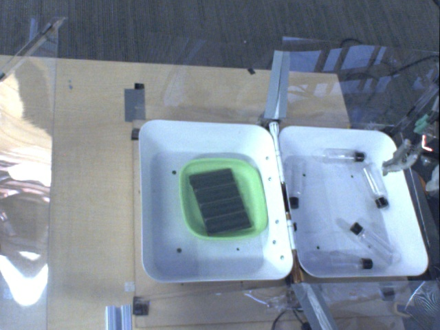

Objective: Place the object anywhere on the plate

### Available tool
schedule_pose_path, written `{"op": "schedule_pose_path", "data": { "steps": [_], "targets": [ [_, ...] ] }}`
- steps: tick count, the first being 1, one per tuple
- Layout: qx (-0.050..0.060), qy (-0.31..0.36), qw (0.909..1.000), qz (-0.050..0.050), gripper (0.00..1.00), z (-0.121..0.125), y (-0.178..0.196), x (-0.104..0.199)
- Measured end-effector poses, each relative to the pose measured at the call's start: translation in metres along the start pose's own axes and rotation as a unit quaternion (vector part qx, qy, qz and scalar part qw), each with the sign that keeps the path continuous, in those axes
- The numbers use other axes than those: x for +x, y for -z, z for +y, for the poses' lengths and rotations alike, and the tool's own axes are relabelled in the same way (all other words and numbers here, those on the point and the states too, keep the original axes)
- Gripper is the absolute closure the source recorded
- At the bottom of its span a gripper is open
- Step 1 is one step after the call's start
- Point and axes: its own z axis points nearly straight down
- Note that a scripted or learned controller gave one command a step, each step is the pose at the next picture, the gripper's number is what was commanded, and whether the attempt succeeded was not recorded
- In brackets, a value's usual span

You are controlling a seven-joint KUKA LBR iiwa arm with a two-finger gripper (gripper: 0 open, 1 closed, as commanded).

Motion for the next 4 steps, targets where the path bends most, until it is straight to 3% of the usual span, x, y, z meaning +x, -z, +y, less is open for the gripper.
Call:
{"op": "schedule_pose_path", "data": {
  "steps": [1, 2, 3, 4],
  "targets": [
    [-0.004, 0.032, 0.9995, 0.0, 0.0, 0.01, 0.11, -0.024],
    [0.0, 0.015, 0.9999, 0.0, 0.0, 0.008, -0.002, -0.021],
    [-0.003, 0.03, 0.9996, 0.0, 0.0, 0.01, 0.086, -0.024],
    [0.0, 0.062, 0.9981, 0.0, 0.0, 0.008, -0.017, -0.021]
  ]
}}
